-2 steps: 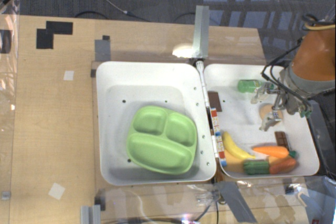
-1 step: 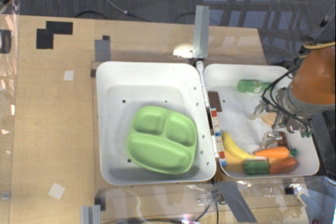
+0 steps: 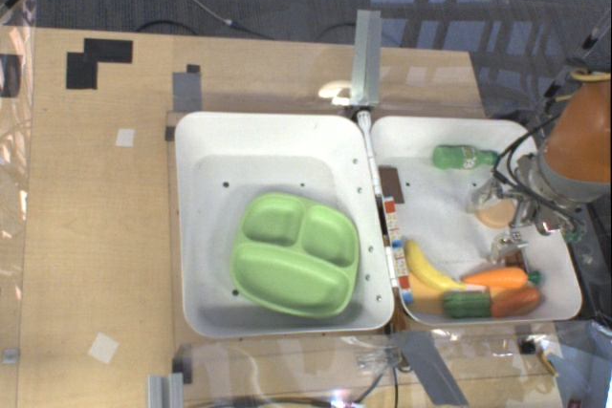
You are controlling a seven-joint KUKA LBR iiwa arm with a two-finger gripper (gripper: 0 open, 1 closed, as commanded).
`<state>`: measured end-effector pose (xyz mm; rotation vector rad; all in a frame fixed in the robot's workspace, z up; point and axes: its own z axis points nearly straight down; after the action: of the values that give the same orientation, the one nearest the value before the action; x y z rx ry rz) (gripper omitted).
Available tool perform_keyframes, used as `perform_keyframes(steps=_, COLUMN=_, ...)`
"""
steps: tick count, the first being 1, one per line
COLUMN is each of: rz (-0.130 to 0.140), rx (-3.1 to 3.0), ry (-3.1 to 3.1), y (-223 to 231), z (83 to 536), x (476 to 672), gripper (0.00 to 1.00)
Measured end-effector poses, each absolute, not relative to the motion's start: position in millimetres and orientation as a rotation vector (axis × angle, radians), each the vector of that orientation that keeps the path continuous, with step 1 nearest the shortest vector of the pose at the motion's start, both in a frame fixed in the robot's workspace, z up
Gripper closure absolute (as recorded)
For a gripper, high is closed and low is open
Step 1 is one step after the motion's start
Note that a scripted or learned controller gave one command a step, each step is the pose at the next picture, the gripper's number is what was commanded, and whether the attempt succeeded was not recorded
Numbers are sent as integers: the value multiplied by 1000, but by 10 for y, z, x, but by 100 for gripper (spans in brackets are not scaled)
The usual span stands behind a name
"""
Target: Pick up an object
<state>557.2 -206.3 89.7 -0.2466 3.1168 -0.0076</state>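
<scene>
Hovering low in the right bin (image 3: 421, 158), the gripper (image 3: 512, 239) sits just above the carrot (image 3: 497, 279), near the banana (image 3: 426, 268). The carrot looks like light, hard, slick plastic; best pinched across its middle. Whether the pincer is spread cannot be told; the wrist hides it.

You see two white bins (image 3: 277, 131) on a pale wood bench (image 3: 96, 234). The divided plate (image 3: 295, 253) is light green. In the right bin you have a yellow banana (image 3: 427, 270), an orange carrot (image 3: 497, 279) and a green bottle (image 3: 463, 157) — the arm's band (image 3: 583, 135) is orange too.
</scene>
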Motion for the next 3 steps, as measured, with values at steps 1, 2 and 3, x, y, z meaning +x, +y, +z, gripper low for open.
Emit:
perform_keyframes(steps=1, rz=-15, rx=-256, ry=3100, y=-2048, z=1051, x=5625, gripper=100)
perform_keyframes(steps=2, rz=0, rx=-511, ry=3092, y=-1480, z=1018, x=5512, gripper=100)
perform_keyframes(steps=3, rz=-7, rx=-375, ry=3095, y=-1134, z=2483, x=6029, gripper=100)
